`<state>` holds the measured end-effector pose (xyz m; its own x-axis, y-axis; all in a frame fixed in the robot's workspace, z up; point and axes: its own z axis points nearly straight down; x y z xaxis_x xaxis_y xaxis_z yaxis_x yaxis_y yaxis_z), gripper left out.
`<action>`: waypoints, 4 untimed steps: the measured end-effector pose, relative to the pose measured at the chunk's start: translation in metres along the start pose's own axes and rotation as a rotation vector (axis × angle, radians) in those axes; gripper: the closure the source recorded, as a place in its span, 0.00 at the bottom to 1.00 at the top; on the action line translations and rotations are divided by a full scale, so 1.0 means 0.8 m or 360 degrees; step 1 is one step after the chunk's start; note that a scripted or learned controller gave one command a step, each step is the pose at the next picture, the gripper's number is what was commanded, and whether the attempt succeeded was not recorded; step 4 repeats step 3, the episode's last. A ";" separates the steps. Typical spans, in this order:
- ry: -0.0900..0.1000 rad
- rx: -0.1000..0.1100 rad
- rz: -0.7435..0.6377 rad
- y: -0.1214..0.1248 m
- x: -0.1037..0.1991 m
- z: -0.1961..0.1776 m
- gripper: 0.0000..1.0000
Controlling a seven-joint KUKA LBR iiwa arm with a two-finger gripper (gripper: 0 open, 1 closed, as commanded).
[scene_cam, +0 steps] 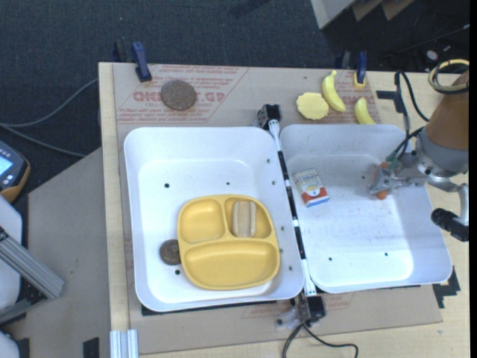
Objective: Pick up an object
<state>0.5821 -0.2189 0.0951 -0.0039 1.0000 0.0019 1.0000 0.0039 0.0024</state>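
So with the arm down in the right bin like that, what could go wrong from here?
1. The gripper sits apart from the small carton, so closing here would likely grab nothing.
2. It works near the right bin far wall; a sideways move might bump the rim.
3. The carton lies near the divider, which could crowd the fingers.

A single fixed camera looks down on the worktop (pixel 112 200) at a slant from above, far enough off to take in both white bins (pixel 149 170) whole. Dark floor fills the top of the frame. The arm (pixel 451 136) enters at the right edge.
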 end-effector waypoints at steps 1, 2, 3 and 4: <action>-0.0005 0.0000 -0.0003 0.048 0.078 0.014 1.00; -0.0005 0.0001 0.0000 0.072 0.131 0.013 1.00; -0.0001 -0.0007 -0.0004 0.042 0.217 -0.119 1.00; -0.0001 -0.0007 -0.0004 0.042 0.217 -0.119 1.00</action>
